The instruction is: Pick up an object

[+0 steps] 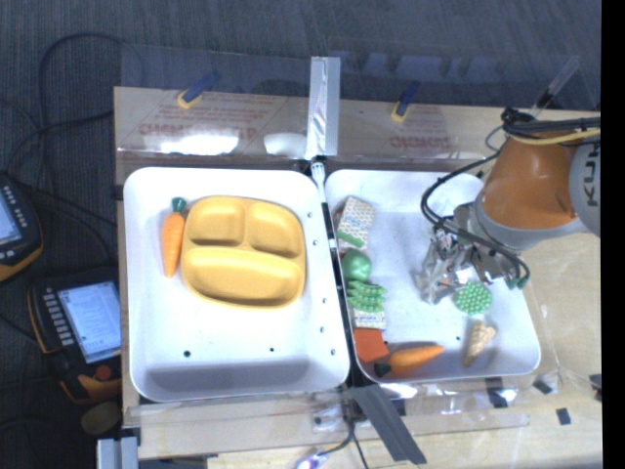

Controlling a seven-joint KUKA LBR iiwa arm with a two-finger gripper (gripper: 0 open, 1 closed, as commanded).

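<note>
My gripper (441, 279) hangs low in the right bin (410, 225), near its right side, under the orange wrist band. A green dotted ball (474, 297) lies just right of the gripper, with a tan cone (478, 340) in front of it. An orange carrot (415, 358) lies at the bin's front. Along the bin's left wall sit a patterned packet (354, 223), a green round piece (356, 265), a green-and-white packet (366, 299) and a red block (369, 343). I see nothing between the fingers.
The left bin (156, 350) holds a yellow divided tray (244, 250) and a small carrot (173, 240) at its left. A metal divider post (323, 106) stands behind the bins. Cables and a handheld pendant (78, 320) lie off the bench to the left.
</note>
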